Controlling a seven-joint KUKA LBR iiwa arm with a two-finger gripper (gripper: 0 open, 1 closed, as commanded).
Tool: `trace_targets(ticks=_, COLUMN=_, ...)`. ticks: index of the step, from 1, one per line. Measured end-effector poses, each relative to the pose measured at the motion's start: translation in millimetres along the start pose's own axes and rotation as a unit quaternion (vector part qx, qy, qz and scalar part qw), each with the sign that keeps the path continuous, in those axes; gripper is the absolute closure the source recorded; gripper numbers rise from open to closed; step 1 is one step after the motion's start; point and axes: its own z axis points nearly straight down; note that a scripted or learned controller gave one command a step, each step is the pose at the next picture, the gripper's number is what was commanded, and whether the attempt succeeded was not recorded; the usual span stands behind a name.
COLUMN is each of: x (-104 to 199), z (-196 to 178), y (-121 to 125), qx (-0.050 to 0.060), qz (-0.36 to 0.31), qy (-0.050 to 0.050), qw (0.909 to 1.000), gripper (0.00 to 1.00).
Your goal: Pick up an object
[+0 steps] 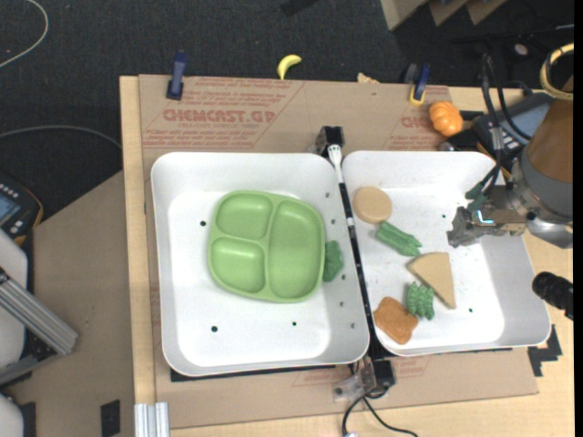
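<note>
My gripper [463, 227] hangs over the right bin [510, 321], near its right-centre, with nothing visibly in it. To its left in that bin lie a round tan disc [373, 205] and a long green toy vegetable [398, 238]. A tan wedge [434, 277] sits below and left of the gripper, apart from it. Beside the wedge are a small green leafy piece [420, 299] and an orange-brown chunk [395, 320] at the bin's front left.
The left bin [182, 326] holds a green divided plate [267, 245] with a small green piece [332, 260] at its right edge. An orange toy fruit [445, 118] and a yellow banana [289, 65] lie behind the bins. Blue clamps [177, 76] grip the board's back edge.
</note>
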Motion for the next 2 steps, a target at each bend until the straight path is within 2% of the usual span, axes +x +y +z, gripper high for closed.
trace_targets(ticks=1, x=-35.9, z=181.3, y=-10.1, qx=0.015, qz=0.006, qy=0.001, qw=0.9999, gripper=1.0)
trace_targets(ticks=2, x=7.8, z=69.4, y=28.6, qx=0.003, qz=0.0, qy=0.0, qw=1.0, gripper=1.0)
